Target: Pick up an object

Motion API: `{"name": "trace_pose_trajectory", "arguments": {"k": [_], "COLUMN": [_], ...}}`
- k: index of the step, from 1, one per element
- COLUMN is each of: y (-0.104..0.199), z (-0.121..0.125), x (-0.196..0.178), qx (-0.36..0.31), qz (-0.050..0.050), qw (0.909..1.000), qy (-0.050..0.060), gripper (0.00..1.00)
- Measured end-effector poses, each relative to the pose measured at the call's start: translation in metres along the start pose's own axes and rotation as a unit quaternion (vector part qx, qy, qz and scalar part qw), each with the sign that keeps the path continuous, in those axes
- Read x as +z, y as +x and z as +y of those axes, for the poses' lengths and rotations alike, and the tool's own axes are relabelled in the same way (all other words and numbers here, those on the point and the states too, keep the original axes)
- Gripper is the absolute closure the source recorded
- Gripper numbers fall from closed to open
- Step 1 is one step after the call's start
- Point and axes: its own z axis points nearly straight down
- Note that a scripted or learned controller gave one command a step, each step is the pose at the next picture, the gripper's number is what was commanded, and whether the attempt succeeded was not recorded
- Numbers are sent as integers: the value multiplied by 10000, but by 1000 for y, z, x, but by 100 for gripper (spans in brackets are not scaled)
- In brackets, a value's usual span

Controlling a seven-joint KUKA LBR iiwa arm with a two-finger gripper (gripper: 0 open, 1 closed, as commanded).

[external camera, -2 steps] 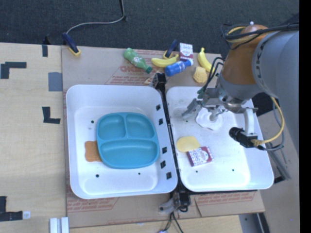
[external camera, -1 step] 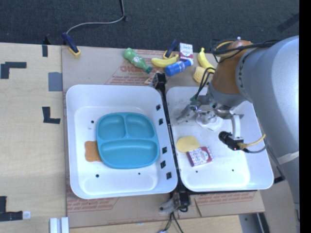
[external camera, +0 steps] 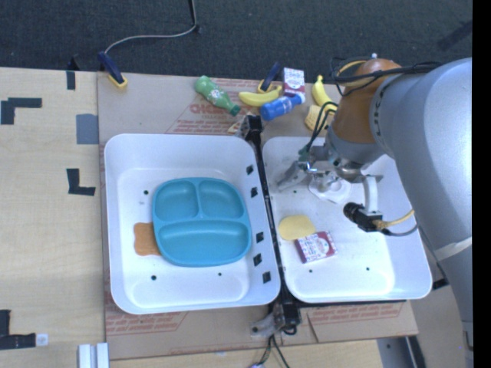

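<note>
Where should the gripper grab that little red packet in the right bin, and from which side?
Take the red packet across its short sides, coming straight down from above. It lies flat and slightly skewed on the right bin floor, so a side approach finds no edge. The yellow piece sits close by its upper left corner.

blue divided plate [external camera: 202,221], white bins [external camera: 123,205], green bottle [external camera: 216,96], yellow banana [external camera: 259,96]

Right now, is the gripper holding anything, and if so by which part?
Cannot be told. The gripper sits low in the right bin, apart from the yellow piece and red packet; nothing shows in it.
</note>
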Motion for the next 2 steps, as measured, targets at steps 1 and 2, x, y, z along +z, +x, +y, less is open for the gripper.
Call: {"name": "trace_pose_trajectory", "arguments": {"k": [1, 2], "y": [-22, -13], "z": [34, 24], "x": [-9, 0], "qx": [-1, 1], "qz": [4, -14], "qw": [10000, 10000], "qy": [26, -12], "gripper": [0, 0]}}
